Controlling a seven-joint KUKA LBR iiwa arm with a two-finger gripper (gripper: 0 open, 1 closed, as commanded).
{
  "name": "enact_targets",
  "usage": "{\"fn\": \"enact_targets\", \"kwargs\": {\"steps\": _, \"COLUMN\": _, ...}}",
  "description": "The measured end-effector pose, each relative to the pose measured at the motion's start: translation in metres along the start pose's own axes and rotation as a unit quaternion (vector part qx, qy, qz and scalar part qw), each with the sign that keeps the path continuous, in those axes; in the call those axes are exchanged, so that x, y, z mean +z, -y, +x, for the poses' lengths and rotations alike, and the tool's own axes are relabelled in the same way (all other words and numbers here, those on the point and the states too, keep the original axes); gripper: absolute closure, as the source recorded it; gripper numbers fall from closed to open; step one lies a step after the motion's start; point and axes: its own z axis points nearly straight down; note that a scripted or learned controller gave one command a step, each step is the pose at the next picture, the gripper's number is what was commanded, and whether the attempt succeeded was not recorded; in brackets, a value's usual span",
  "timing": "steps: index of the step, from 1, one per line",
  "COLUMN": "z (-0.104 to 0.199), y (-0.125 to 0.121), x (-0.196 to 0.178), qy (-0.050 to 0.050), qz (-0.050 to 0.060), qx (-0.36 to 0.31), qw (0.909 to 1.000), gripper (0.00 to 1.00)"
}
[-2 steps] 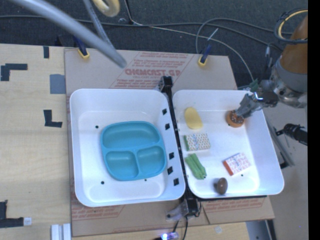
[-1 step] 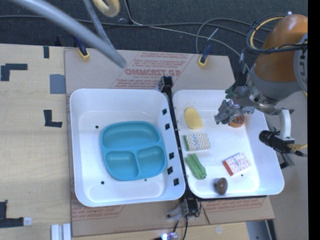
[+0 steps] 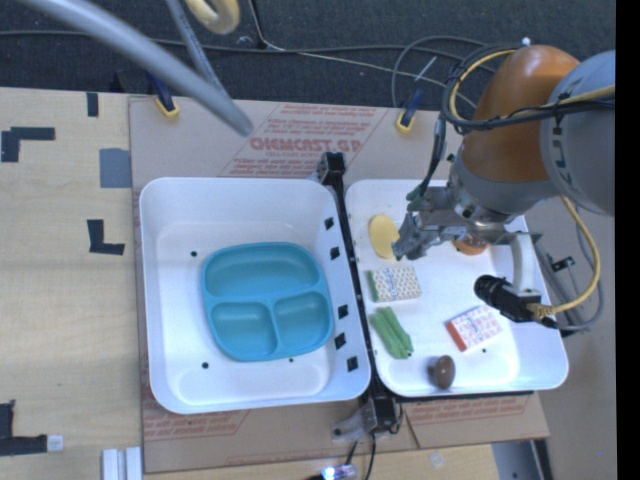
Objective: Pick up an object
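- Camera view: at the left, the bench [image 3: 60, 268] bears the left bin [image 3: 170, 268], and a blue tray [image 3: 266, 301] lies flat in it.
- Right bin [image 3: 510, 363]: a yellow thing [image 3: 383, 233], a checked pack [image 3: 395, 284] and a green pod [image 3: 392, 332] lie along its left side.
- The pincer [image 3: 410, 240] hangs just right of the yellow thing; open or closed cannot be told.
- A brown ball [image 3: 441, 370] lies near the front wall, a red pack [image 3: 474, 326] just right of it.
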Motion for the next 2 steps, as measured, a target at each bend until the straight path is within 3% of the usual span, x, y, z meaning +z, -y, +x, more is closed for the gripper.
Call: {"fn": "enact_targets", "kwargs": {"steps": 2, "z": 0.102, "y": 0.019, "x": 0.029, "qy": 0.0, "qz": 0.0, "qx": 0.0, "qw": 1.0, "gripper": 1.0}}
